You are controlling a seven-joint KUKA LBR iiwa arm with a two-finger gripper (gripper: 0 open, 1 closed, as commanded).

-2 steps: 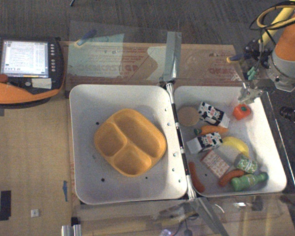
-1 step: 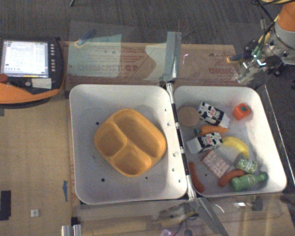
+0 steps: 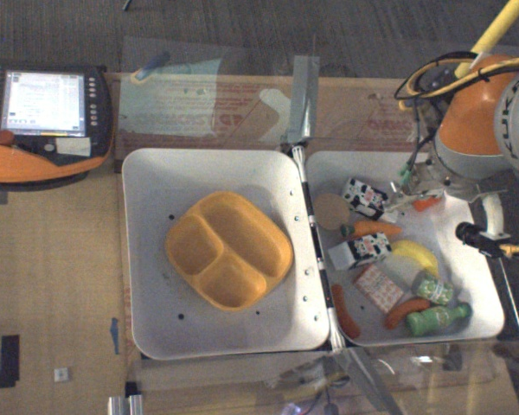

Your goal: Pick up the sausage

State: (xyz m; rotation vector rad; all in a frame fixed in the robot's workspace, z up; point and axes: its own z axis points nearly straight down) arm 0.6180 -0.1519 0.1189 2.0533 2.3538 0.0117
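The sausage (image 3: 346,311), dark red and slim, lies against the left wall of the right bin (image 3: 493,314), near its front corner. My gripper (image 3: 413,195) hangs over the far part of that bin, well behind and to the right of the sausage, under the orange wrist band (image 3: 469,128). Its tip is close to a small orange-red piece (image 3: 426,203) and a cow-patterned carton (image 3: 364,197). Cables and the wrist blur the tip.
The right bin is crowded: a carrot (image 3: 372,229), a second carton (image 3: 363,249), a banana (image 3: 415,255), a checked packet (image 3: 379,288), an orange-red stick (image 3: 406,312), a green bottle (image 3: 437,318). A yellow divided plate (image 3: 229,249) sits in the left bin (image 3: 147,318).
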